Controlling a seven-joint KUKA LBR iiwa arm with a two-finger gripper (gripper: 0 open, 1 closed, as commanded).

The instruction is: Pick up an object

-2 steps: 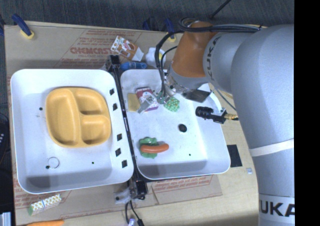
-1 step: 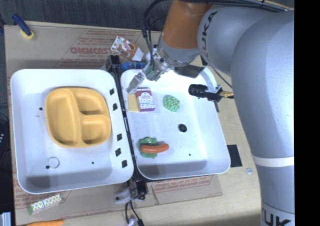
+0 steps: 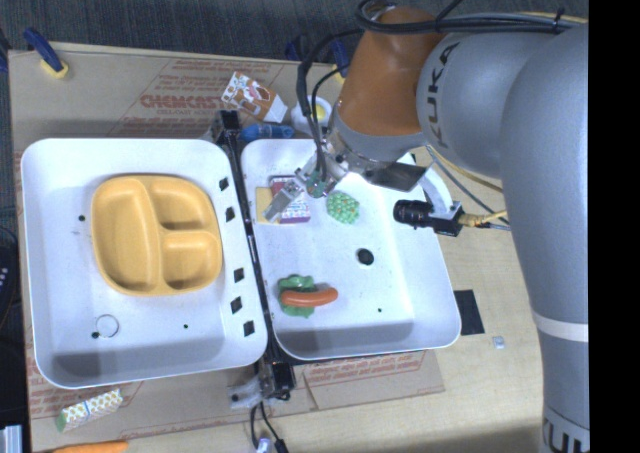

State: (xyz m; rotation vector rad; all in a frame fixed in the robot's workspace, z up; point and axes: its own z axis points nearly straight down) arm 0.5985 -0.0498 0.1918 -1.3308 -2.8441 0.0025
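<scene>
Right white bin (image 3: 425, 281): gripper (image 3: 303, 190) low over a small flat packet (image 3: 285, 204); finger spread cannot be told. Green ball (image 3: 343, 207) just beside.

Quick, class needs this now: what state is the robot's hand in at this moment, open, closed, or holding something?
Hand: low in the right bin over the small flat packet; open or closed cannot be told, and no object is seen held.
</scene>
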